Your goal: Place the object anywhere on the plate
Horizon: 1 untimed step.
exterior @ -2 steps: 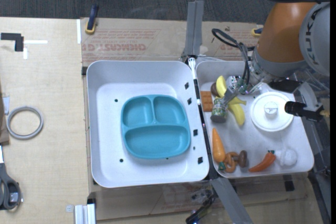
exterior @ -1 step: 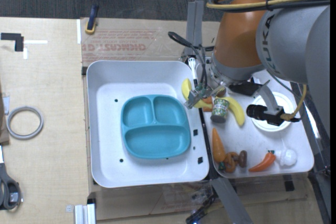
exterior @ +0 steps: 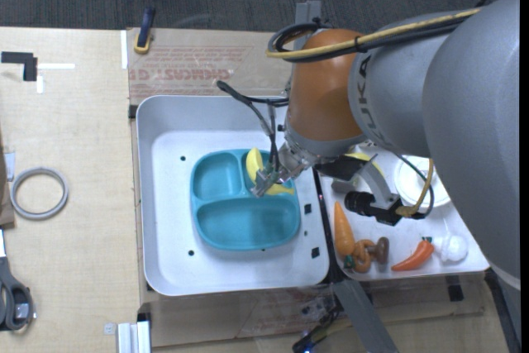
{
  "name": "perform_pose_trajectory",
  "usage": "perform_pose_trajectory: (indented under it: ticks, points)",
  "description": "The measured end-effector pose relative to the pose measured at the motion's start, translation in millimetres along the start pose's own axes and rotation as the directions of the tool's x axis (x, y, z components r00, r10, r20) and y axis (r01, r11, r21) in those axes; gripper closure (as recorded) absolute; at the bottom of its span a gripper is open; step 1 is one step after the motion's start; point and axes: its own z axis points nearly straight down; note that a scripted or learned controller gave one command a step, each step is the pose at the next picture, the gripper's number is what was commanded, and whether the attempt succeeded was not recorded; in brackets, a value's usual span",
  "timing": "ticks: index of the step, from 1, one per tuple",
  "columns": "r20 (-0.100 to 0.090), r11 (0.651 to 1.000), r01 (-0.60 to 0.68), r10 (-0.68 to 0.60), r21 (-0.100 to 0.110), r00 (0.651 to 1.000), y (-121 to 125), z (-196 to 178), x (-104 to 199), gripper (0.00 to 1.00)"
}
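The arm (exterior: 430, 87), grey with an orange band above the wrist, bulks nearest the camera, reaching in from the right and slanting down over the left bin (exterior: 165, 202). Its jaws (exterior: 266, 180) are low over the blue divided plate (exterior: 244, 211), at the plate's upper right compartment, where a yellow object (exterior: 254, 162), likely a banana, lies against the plate's rim. The jaws are right at the yellow object, but whether they are spread, closed or gripping it I cannot tell, since the fingertips blur into it. As a judgement, the task is near its end: the yellow object looks to be on or just above the plate, and what is left is to let go and lift clear. The right bin (exterior: 463, 256) holds a carrot (exterior: 342, 229) and other small toys. A ring (exterior: 37, 192) lies on the worktop (exterior: 66, 120).
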Motion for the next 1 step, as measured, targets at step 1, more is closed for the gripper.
perform_pose_trajectory:
  ticks: [1]
  points:
    - [0.002,0.988,0.155,-0.155,-0.002,0.988,19.2,-67.8,75.4,1.00]
